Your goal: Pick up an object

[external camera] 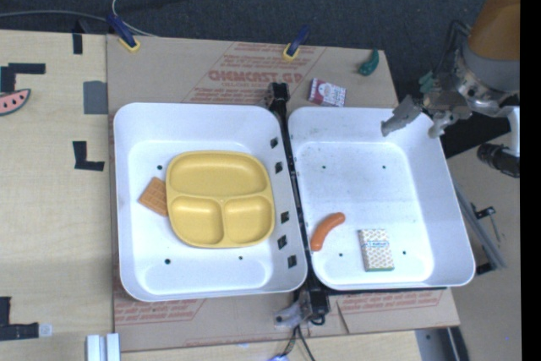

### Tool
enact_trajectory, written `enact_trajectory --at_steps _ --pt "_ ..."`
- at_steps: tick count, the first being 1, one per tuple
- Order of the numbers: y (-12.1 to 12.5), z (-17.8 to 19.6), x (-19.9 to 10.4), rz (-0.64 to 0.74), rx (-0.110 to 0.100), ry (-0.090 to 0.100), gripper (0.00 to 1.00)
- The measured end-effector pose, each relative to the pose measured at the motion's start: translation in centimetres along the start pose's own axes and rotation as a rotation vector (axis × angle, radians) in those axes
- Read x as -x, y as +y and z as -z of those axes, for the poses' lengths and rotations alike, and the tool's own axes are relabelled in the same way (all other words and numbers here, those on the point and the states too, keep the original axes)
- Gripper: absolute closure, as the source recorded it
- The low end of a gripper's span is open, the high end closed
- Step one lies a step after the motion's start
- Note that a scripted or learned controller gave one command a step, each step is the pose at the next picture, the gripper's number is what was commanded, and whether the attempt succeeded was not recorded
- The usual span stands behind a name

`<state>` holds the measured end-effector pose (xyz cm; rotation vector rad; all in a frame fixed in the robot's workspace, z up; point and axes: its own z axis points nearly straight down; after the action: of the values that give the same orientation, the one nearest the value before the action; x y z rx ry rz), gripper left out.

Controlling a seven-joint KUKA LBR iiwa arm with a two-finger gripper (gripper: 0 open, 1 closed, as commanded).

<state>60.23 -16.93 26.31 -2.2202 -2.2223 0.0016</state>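
In the right bin [439, 207] an orange sausage-shaped piece [326, 231] lies near the front left, and a small white printed box [375, 249] lies just right of it. My gripper [418, 123] hangs over the bin's back right corner, well behind both objects. It is open, its two grey fingers [395, 122] spread apart with nothing between them.
The left bin [135, 266] holds a yellow divided plate [221, 197] with a tan waffle piece [154, 197] tucked at its left edge. Behind the bins on the cardboard lie a small red-and-white packet [326, 92] and a green item [368, 62].
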Motion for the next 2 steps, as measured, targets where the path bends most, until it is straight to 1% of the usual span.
enact_trajectory --at_steps 1,2 --pt "3.1 -12.5 -0.5 0.0 -0.005 0.002 0.0" --pt "6.7 -17.7 -2.0 0.001 0.004 -0.002 0.0"
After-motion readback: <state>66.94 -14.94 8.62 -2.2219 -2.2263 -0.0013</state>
